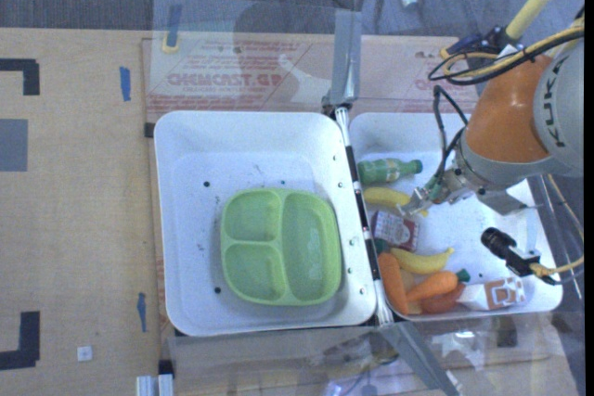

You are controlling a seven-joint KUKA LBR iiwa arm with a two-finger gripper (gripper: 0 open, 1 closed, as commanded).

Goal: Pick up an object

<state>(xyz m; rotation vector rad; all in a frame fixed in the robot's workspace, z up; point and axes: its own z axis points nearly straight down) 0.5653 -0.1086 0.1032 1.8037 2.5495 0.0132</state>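
The gripper (425, 199) sits low inside the right bin (394, 134), in its left half. It is at the end of the grey arm (561, 107), which reaches in from the right, and the arm's orange band (501, 121) hangs over the far right part of that bin. Whether the tool is open or closed cannot be told, because its tip is small and blurred at this slant. Nothing can be seen held in it.

The tip lies just beside the right end of a yellow piece (385, 197) that rests across the bin by the left wall. Whether the two touch cannot be made out. Just near of the tip lies a red and white packet (397, 227), and just far of the yellow piece a green bottle (390, 170) lies on its side, its cap end pointing right.

Nearer still, a banana (422, 260) curves across the bin floor. At the near left corner are two carrots, one (393, 283) along the left wall and one (434, 285) lying crosswise to its right, with something red (444, 301) tucked against the second carrot's near side. A white carton with orange print (497, 294) lies toward the near right corner, well apart from the tool.

The left bin (176, 199) touches the right bin along their shared edge. It holds a green plate (278, 246) with three compartments, lying flat toward the near side, well to the left of the gripper. Both bins stand on the tan bench (74, 199).
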